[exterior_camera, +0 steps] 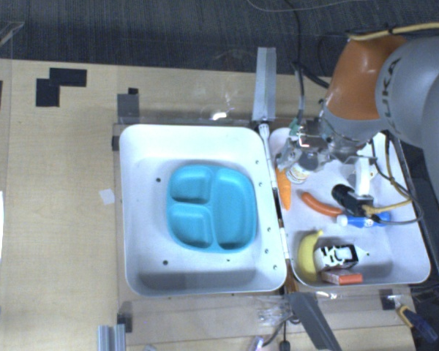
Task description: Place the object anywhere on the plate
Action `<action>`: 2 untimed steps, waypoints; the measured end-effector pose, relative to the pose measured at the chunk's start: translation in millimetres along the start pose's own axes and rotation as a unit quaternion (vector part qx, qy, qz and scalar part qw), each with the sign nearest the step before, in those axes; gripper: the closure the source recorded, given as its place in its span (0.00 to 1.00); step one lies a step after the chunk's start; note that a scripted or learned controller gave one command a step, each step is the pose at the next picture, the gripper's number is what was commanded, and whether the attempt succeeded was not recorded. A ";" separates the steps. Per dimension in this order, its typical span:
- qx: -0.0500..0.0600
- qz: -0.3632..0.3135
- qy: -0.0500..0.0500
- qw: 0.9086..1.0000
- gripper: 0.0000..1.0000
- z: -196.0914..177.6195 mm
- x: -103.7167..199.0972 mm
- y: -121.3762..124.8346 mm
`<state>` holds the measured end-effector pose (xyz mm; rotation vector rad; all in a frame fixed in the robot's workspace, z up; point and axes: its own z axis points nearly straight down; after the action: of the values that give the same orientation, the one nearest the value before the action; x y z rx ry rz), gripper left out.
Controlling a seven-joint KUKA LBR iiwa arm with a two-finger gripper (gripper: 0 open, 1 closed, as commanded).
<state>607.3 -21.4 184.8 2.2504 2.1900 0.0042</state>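
Nearest: small red-brown box (342,277), lying by the near wall of the right-hand shallow white bin (418,268). Just behind it, a yellow banana-shaped piece (308,250) touching a small black-and-white object (338,254). Further back, a blue pen-like stick (360,221) and a curved orange strip (320,202), close together. Against that bin's left wall, a slim orange carrot-shaped toy (282,189), lengthwise along the edge, little room on its wall side.

Left-hand white bin (143,196): blue three-section plastic plate (208,207) in the middle, bare white floor all round it. Loose things all in the right-hand bin, parted from the plate by the two adjoining walls.

Gripper (305,156) low over the far left corner of the right-hand bin, just beyond the carrot-shaped toy's far tip. Open or closed: cannot tell, tip a blur of metal and wires. Grey and orange arm (395,72) hiding the bin's far right corner, cut off at the right. Pale desk (51,218) open to the left.
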 end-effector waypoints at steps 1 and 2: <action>-0.001 -0.124 0.000 0.992 1.00 -21.3 91.7 -0.3; -0.001 -0.157 0.000 0.988 1.00 -0.4 106.9 59.3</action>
<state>669.5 83.9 185.4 1.8771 2.5147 0.0058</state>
